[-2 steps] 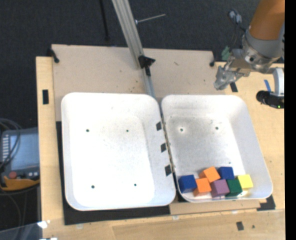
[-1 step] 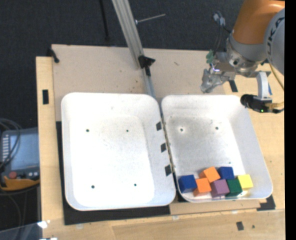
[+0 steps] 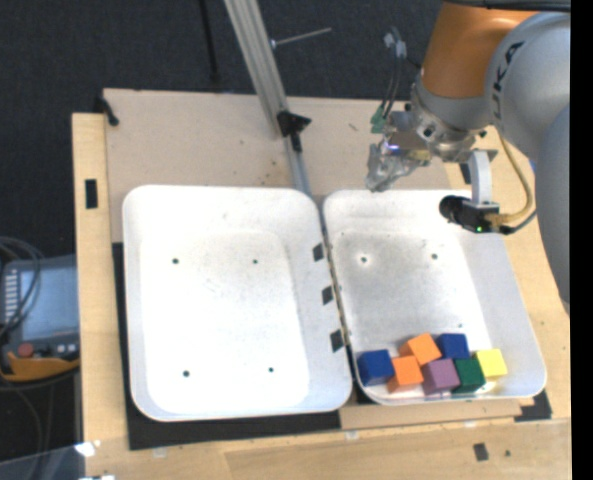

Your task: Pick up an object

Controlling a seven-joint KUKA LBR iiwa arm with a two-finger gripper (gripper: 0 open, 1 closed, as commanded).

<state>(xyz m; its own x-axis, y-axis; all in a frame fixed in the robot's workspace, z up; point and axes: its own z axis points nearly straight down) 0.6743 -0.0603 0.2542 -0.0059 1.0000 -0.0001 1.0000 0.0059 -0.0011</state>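
At the far edge of the right bin (image 3: 496,268) I see the hand (image 3: 384,173), hanging off the grey arm (image 3: 536,78) with its orange band (image 3: 466,28). It sits just above the bin's back rim, near the seam between the two bins. From this slant I cannot tell whether it is open or closed, and I see nothing held in it.

The blocks lie well apart from it, bunched in the near corner of that same bin (a tight cluster, most of them touching). I count a blue block (image 3: 375,365) at the left end, an orange block (image 3: 407,370) beside it, and a second orange block (image 3: 423,348) just behind. A second blue block (image 3: 453,345) sits at the back of the cluster, with a purple block (image 3: 440,375) and a green block (image 3: 469,372) in front, and a yellow block (image 3: 491,362) at the right end.

Next to it, the left bin (image 3: 226,298) shows its white floor with a few dark dots. Both bins rest on the tabletop (image 3: 176,138). A slanted metal rail (image 3: 261,58) crosses the view above the left bin, and a pendant (image 3: 36,313) with cables sits off the tabletop's left side.
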